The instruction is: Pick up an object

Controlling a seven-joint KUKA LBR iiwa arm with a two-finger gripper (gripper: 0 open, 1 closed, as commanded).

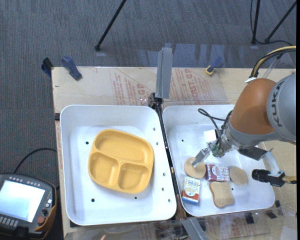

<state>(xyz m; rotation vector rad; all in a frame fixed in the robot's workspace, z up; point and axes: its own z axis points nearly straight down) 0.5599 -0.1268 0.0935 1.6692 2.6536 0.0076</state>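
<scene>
Grey gripper [199, 159] hovering over round cracker [193, 168] near right bin [180, 129] front edge; finger opening: cannot tell.

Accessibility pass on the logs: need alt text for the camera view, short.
A grey and orange robot arm reaches from the right into the right white bin, its hand low over a round tan cookie beside a red packet, a small carton and two more tan pieces. The left white bin holds a yellow divided plate.
</scene>
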